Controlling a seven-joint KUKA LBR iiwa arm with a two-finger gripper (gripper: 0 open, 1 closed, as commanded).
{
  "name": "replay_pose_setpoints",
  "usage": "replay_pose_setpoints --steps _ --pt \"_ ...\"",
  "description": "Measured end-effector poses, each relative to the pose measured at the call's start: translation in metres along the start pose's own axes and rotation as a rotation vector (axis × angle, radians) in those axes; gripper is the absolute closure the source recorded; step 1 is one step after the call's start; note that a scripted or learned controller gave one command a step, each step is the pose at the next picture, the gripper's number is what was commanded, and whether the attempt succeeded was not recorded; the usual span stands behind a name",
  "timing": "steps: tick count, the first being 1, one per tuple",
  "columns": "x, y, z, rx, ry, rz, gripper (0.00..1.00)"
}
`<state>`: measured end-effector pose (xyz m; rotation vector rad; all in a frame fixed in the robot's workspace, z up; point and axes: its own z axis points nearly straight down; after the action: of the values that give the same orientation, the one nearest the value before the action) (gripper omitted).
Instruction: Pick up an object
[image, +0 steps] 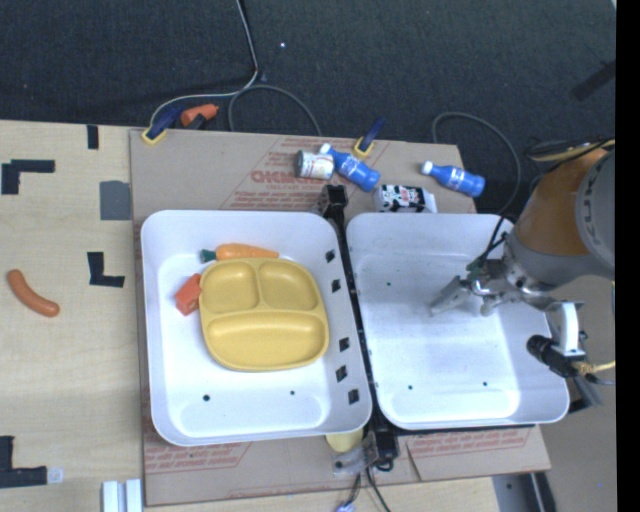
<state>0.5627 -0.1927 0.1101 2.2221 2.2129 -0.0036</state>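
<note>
Gripper (447, 298): fingers spread apart, clamping nothing, low over the right bin (400, 395).
Yellow plate (264, 312): in the left bin (165, 300), well left of the gripper.
Carrot (246, 252): touching the plate's far edge.
Bench: cardboard sheet (250, 165) under both bins.

The yellow divided plate (265, 312) covered part of the toy carrot (245, 252) and a red piece (188, 294) — the latter too hidden to identify.

Yellow divided plate (265, 313) lies flat in left bin, apparently overlapping carrot (246, 252).
</note>
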Motion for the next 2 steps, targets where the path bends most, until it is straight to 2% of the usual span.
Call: replay_pose_setpoints --steps 1,2 --pt "-0.001 -0.045 0.020 0.001 0.005 -0.003 0.00" --pt "0.053 0.045 0.023 -0.006 0.003 -0.011 0.00"
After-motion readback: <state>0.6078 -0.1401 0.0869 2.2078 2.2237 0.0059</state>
